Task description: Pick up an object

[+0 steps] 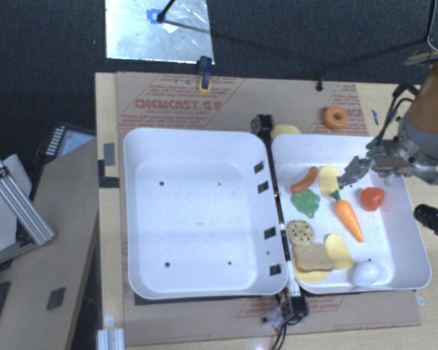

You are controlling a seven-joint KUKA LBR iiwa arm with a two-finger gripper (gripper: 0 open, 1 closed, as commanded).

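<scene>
The right white bin (416,257) holds several toy foods: an orange sausage (304,179), a yellow piece (327,180), a green broccoli (305,203), a carrot (348,219), a red tomato (372,197), a cookie (300,231), a bread slice (313,257), another yellow piece (338,247) and a white egg (365,273). My gripper (350,173) reaches in from the right and hangs low over the bin's upper middle. Its tip is at the right edge of the upper yellow piece, just above the carrot's green top. Nothing shows held in it.
The left white bin (142,195) lies beside the right one, with black clips along the shared wall (271,210). A donut (336,117) and a yellow object (285,131) sit on the cardboard behind the bins. A black part (432,219) sticks in at the right.
</scene>
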